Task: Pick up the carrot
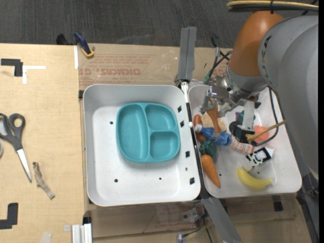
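The carrot (210,170) lies in the right bin (289,187), well below the gripper (211,101) in the view and slightly to its left, close against the bin's left wall. Its thick orange end points up toward the gripper and its tip points to the bin's near edge. The gripper hangs over the bin's far left corner; whether it is released or clenched cannot be told, and nothing is seen in its grasp.

Just beneath the gripper sits a heap of toys, among them a brown piece (212,117) and a blue toy (216,137), which lie between the gripper and the carrot. A banana (254,178) lies below and right of the gripper, beside the carrot but apart from it. Left of the gripper, the left bin (96,178) holds a teal plate (148,132). Scissors (15,135) lie far left on the bench.
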Controlling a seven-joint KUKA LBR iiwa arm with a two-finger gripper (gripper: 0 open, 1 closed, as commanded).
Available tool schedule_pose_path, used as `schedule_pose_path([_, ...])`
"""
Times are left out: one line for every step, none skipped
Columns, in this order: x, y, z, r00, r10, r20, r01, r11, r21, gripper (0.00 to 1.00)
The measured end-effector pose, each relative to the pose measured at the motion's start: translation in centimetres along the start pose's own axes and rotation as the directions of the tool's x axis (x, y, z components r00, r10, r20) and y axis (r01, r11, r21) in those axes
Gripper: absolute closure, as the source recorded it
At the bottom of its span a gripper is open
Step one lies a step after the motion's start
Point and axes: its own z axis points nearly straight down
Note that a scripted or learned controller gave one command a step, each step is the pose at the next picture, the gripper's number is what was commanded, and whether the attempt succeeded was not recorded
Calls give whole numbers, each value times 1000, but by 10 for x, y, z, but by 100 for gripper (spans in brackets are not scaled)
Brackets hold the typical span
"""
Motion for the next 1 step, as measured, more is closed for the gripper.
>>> schedule_pose_path([10, -82, -2, 946, -324, -1, 324, 946, -3, 100])
